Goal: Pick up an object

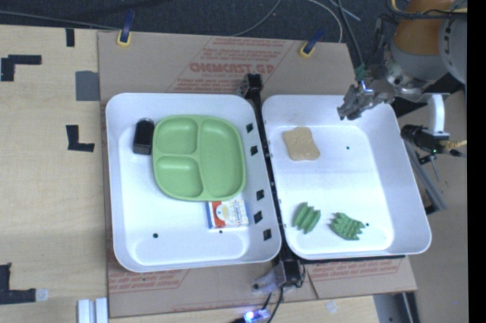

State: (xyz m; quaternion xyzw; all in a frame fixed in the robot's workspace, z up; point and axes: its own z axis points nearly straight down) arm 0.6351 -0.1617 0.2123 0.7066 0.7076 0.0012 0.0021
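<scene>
While the gripper (355, 106) is hanging over the far right corner of the right bin (380, 162), I cannot tell how it is set. Nothing is showing in its grasp. Lying in that bin are a tan bread slice (301, 144) and two green pieces (307, 218) (346, 226). Sitting in the left bin (125, 185): a green divided plate (199, 157), a black block (143, 136), a small carton (227, 213).

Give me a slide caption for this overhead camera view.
Gripper poised over right bin holding bread slice and green toys; green tray fills left bin.
</scene>
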